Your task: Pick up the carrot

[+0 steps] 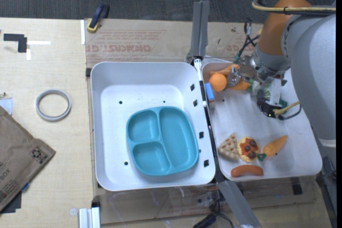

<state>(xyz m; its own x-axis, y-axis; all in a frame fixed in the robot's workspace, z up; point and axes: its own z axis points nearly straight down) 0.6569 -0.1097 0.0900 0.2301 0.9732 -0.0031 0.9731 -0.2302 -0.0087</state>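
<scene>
My pincer (241, 78) is low in the back corner of the right bin (299, 165), beside the orange ball (217, 82). Can't tell whether it's clenched or released; my wrist and cabling cover it from this angle. There's something orange at the tip, but it's too cluttered to say what.

The carrot (275, 145) is nowhere near that. It's lying flat toward the front of the same bin, tilted, green end pointing at the pizza slice (247, 149), well apart from my pincer. The sausage (247, 171) sits just in front of the pizza, and the cracker (228, 147) is touching the pizza on its left.

As I read it, I'm parked over the wrong corner, and the approach to the carrot hasn't started.

The carrot's narrow end is free of its neighbours, so closing across the body there looks like the cleanest grab. The green end is crowded against the pizza, so I'd avoid it.

The left bin (107, 115) holds a blue divided plate (162, 139). It isn't part of this job.
</scene>
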